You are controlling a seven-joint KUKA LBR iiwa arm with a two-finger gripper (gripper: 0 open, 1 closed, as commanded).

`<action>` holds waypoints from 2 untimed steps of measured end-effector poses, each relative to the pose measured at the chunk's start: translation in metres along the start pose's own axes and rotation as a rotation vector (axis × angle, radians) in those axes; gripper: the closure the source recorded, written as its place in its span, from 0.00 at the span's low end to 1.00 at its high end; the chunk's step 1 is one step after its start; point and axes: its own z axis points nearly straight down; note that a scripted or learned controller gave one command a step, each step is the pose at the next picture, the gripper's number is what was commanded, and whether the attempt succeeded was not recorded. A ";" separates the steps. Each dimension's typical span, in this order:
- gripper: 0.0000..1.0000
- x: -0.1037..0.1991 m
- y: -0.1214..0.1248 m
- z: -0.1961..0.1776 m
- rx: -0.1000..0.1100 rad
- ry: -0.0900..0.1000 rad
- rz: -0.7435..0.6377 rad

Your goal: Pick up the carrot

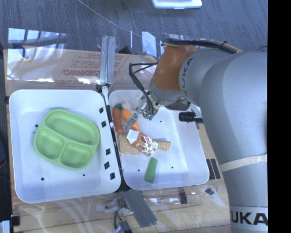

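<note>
Gripper (132, 119), jaw opening unclear, touches the carrot (117, 119) in the right bin (191, 154), mid-frame; left bin (20, 136) holds a green tray (67, 138).

White letters "UKA" on the arm (245, 219); red "CHEMCAST" on the protective sheet (82, 72) behind the bins

A dark grey carpet floor (68, 16) fills the top of the frame. At the top middle sits a flat white rectangle thing (176, 3), cut off by the edge. A thin pale wire (104, 20) runs slanting across the carpet. Below it, a light brown bench top (59, 68) with red printed words lies under shiny clear plastic (27, 38) that catches bright light at the upper left. A grey metal strip (107, 59) stands upright in the upper middle.
</note>
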 end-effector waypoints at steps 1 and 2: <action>1.00 0.000 0.001 -0.011 0.001 -0.001 -0.008; 1.00 0.037 0.045 -0.134 -0.005 -0.008 0.300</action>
